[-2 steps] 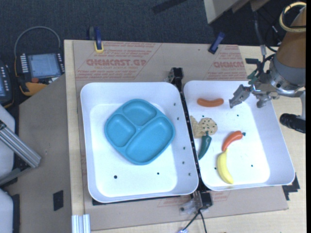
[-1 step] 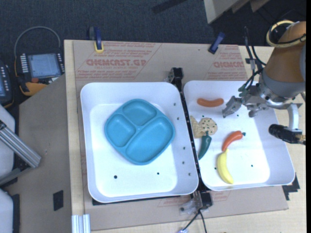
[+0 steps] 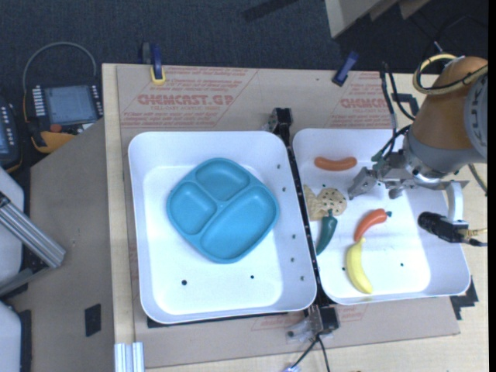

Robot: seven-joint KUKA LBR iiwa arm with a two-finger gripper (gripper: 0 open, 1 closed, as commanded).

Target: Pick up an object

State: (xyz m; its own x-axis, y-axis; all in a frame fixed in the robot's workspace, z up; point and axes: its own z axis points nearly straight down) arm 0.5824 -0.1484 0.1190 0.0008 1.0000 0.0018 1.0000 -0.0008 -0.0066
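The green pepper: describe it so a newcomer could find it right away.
Look in the right bin, along its left wall. The green pepper lies there below the cookie, left of the banana. It is the only dark green item, slim and pointed, unlike the red pepper.

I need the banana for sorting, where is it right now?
The banana lies in the right bin, near its front edge, just below the red pepper and right of the green pepper.

We count two white bins: the left bin (image 3: 147, 208) and the right bin (image 3: 418, 281). The left holds one blue divided plate (image 3: 222, 208). The right holds one sausage (image 3: 335, 163), one cracker (image 3: 325, 201), one green pepper (image 3: 326, 234), one red pepper (image 3: 370, 222) and one banana (image 3: 357, 267).
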